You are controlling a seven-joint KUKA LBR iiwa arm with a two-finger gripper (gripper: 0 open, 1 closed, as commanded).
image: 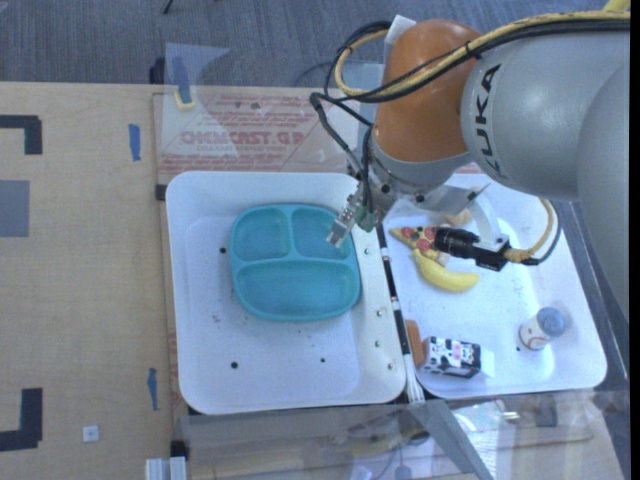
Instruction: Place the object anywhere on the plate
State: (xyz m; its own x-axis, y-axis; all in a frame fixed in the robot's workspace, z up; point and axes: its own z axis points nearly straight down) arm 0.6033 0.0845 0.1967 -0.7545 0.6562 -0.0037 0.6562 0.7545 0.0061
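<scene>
1. Gripper (342, 230): over the right rim of the teal divided plate (295, 263); jaws' state cannot be told.
2. Banana (445, 274): right bin (570, 358), ungrasped; likely candidate object.
3. Advice: grasp it mid-length, release over a compartment.

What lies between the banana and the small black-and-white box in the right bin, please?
In the camera view, the stretch between the banana and the black-and-white box is bare white floor of the right bin; nothing sits there.
</scene>
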